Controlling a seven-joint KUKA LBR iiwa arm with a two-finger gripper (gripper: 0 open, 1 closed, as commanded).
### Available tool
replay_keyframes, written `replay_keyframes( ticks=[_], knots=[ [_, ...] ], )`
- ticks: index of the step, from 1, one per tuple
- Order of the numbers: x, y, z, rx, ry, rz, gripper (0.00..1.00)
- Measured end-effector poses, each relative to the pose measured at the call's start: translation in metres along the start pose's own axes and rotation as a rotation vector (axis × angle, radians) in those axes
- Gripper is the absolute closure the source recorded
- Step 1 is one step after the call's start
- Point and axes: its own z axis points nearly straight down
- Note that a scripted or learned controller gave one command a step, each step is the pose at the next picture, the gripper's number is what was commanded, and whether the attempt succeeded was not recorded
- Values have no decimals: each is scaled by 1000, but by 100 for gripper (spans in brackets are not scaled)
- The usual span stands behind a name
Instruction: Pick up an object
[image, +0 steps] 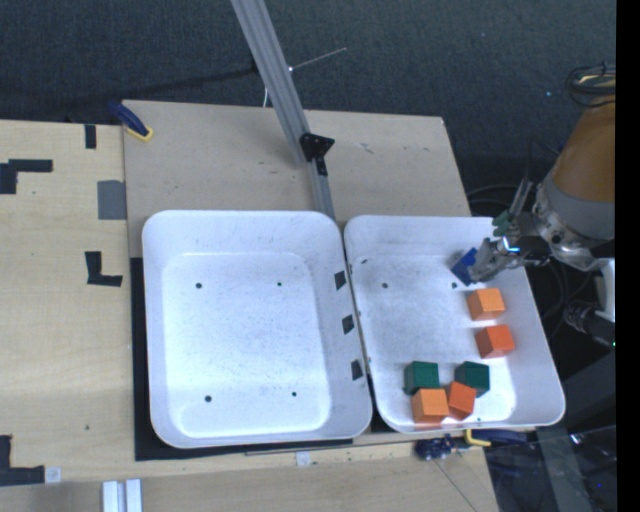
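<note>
The gripper (487, 262) hangs over the far right part of the right bin (400, 300). A small block (463, 265) lies just left of its fingers. 2 blocks (486, 303) (494, 341) lie nearer the camera than the fingers, 4 more (445, 388) nearer still. The left bin (170, 330) sits well left.

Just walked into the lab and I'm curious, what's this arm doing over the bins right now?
A grey robot arm with an orange band reaches in from the right, over the right-hand shallow white bin. Its tool sits at the bin's upper right part, right at a small blue block; whether it has gripped the block is not clear. Four orange blocks and two green blocks lie in the same bin, untouched. The left-hand white bin sits alongside.
</note>
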Motion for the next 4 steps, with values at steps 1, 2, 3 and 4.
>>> replay_keyframes(
  ticks=[1,2,3,4],
  knots=[
    [50,-1,16,7,3,-5,100],
    [95,-8,16,8,3,-5,100],
    [151,-13,11,7,4,-7,100],
    [197,-20,12,8,3,-6,100]
  ],
)
